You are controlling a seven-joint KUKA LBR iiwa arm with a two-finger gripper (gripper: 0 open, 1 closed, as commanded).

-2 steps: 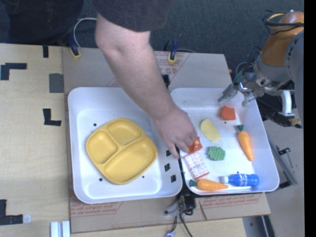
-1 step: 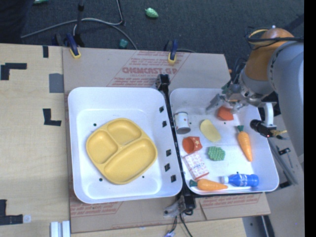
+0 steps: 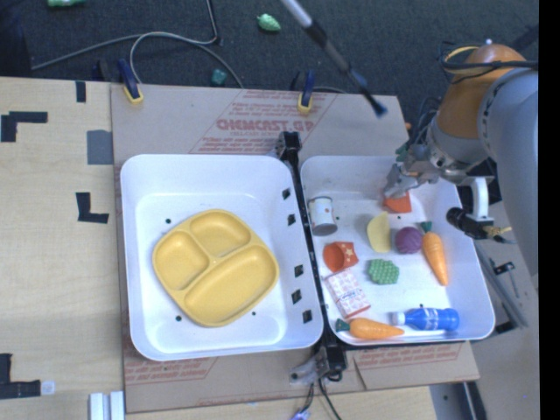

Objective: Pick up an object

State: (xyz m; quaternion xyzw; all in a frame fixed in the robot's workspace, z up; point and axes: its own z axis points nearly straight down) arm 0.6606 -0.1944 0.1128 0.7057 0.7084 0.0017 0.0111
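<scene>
The arm enters from 3 o'clock, and its gripper (image 3: 401, 185) is positioned low over the right bin (image 3: 477, 274), in the bin's upper area. A small orange-red piece (image 3: 398, 204) lies directly below the fingertips, at 6 o'clock from them. It appears to touch or sit just under the tips, but whether it is between the fingers cannot be told at this resolution, so no hold is confirmed. The state of the jaws cannot be told either (the wrist body masks them from above).

Candidate objects in the right bin, taken from its centre:
- a small silver can (image 3: 321, 214) at 10 o'clock, beside the divider;
- a pale yellow piece (image 3: 378, 232) and a purple round item (image 3: 409, 239) near the centre;
- a carrot (image 3: 436, 256) at 3 o'clock;
- a red-orange item (image 3: 340, 255) and a green textured item (image 3: 382, 271) at 7 to 8 o'clock;
- a red-and-white packet (image 3: 347, 293), a second carrot (image 3: 375, 328) and a blue bottle (image 3: 425, 319) at 6 o'clock.

The left bin (image 3: 140, 234) carries a yellow divided plate (image 3: 215, 266).

Progress assessment: the approach phase appears complete, with the gripper at picking height over the orange-red piece. No object is raised clear of the bin floor. Closing on the piece (if not already done), lifting and verifying the hold are judged to remain.
</scene>
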